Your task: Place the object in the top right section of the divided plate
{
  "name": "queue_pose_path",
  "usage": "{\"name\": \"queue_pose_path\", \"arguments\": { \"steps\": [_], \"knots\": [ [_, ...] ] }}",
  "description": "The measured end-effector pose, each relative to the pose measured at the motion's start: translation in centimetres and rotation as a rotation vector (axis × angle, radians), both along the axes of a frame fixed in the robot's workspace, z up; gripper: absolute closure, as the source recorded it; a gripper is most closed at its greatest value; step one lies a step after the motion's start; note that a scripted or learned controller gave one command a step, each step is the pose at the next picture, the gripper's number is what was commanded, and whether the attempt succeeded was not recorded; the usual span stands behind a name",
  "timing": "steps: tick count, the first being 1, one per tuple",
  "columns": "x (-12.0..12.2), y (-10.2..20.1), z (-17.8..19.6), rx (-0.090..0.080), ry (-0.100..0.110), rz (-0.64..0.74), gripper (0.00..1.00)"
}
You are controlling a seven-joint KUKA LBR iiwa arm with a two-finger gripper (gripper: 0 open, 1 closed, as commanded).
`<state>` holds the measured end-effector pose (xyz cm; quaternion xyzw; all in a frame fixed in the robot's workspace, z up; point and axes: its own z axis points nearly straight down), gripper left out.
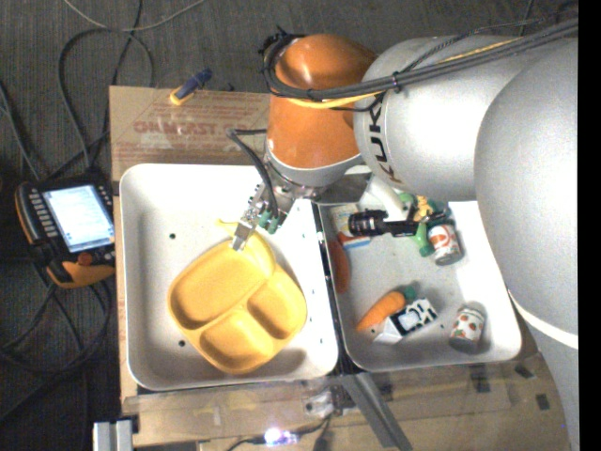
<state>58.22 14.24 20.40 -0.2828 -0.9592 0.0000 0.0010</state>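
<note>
I judge this the placing step: the fingers hover at the upper rim of the yellow divided plate in the left bin, I cannot tell whether they are clenched on anything or released, and next they need centring over the top right section.

You look down on two white bins side by side. In the left bin a yellow divided plate with three sections lies at a slant. The grey arm reaches in from the right, and its claw hangs at the plate's upper edge. The right bin holds a carrot, a red can and a small patterned cup.
</note>
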Motion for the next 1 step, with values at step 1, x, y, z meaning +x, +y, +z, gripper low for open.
{"name": "queue_pose_path", "arguments": {
  "steps": [1],
  "knots": [
    [-0.62,-13.27,11.7,-0.003,-0.004,-0.107,1.0]
  ]
}}
